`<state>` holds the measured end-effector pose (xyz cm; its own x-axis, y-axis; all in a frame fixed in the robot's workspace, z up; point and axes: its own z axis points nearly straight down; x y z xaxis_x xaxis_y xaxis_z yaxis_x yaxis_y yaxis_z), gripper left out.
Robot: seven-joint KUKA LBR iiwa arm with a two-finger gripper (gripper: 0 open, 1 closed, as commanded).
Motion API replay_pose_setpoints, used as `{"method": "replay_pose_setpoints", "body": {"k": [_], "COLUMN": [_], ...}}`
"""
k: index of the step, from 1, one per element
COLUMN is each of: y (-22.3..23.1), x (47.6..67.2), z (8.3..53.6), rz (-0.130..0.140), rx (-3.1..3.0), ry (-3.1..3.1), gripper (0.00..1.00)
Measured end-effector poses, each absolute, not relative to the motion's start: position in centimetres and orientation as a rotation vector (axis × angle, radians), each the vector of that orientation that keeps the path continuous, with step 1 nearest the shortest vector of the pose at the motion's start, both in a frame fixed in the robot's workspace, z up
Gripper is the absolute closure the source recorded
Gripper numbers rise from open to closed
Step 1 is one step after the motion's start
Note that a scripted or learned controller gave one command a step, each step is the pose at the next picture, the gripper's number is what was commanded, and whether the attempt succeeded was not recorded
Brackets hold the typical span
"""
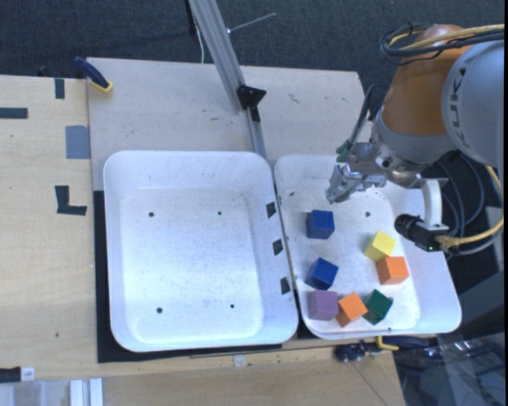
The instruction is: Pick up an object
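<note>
You have a dark blue cube (320,223) lying in the right white bin (432,315), just below and slightly left of the metal two-finger gripper (342,188). You cannot tell whether its fingers are apart or together; nothing shows between them. Further below the fingers lies a second blue cube (323,272), then a purple cube (323,304), an orange cube (351,308) and a green cube (378,305). Below and right sit a yellow cube (379,245) and another orange cube (393,270).
</note>
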<state>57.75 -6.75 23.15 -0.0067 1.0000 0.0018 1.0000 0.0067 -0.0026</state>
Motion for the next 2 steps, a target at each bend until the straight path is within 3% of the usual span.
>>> {"method": "replay_pose_setpoints", "body": {"k": [2], "y": [3.5], "x": [57.6], "z": [22.7], "rz": [0.003], "rx": [-2.212], "ry": [-2.227], "gripper": [1.00]}}
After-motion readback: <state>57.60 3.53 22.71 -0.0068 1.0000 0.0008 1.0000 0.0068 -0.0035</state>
